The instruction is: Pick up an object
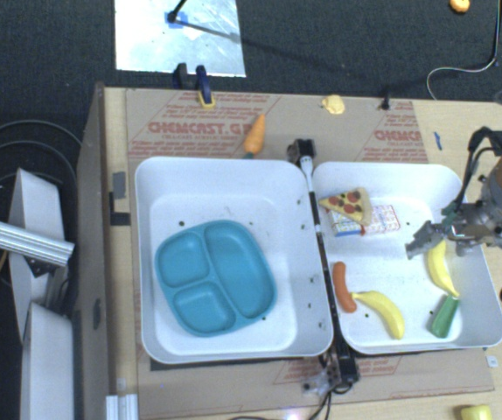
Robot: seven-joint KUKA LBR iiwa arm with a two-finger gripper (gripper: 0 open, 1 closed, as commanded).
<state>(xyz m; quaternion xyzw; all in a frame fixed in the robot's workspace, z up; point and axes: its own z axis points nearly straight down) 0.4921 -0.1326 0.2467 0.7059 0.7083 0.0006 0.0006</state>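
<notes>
The right bin [393, 261] holds a toy pizza slice [347, 203] lying on a small printed box [375, 220] near its back. An orange-red sausage [345, 287] and a yellow banana [384, 311] lie near the front left. A second banana [442, 271] and a green vegetable [443, 317] lie at the right side. My gripper [439, 237] hangs over the right part of this bin, just above the top end of the second banana. Nothing shows as held in it.
In the left bin [190, 195] sits a blue divided plate [214, 276]. An orange carrot [254, 135] and a small yellow piece [333, 105] lie on the cardboard behind the bins. A black clamp [302, 151] stands at the back of the divide between the bins.
</notes>
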